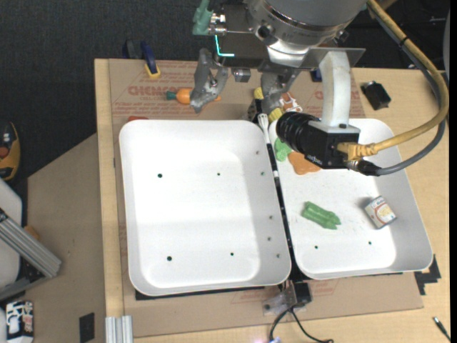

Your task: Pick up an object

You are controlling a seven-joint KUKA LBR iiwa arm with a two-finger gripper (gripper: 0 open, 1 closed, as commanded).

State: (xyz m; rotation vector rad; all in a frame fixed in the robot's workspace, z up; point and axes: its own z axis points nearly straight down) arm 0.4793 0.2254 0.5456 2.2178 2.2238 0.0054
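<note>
My gripper (239,91) hangs over the back rim where the two bins meet. Its fingers (207,84) stand wide apart, open, with nothing between them. The right bin (400,249) holds a green knobbly piece (320,215) near its middle and a small white and yellow box (380,211) to the right. A flat orange piece (307,165) and a pale green piece (282,150) lie at its back left, partly hidden by a black cylinder (314,143) on the arm. A small orange and white object (288,106) sits under the wrist.
The left bin (193,263) is a bare white tray. Behind it on the cardboard lie an orange and teal item (182,96) and a blue and yellow clip (149,60). A yellow cable (414,131) loops over the right bin. A black block (375,94) lies at the back right.
</note>
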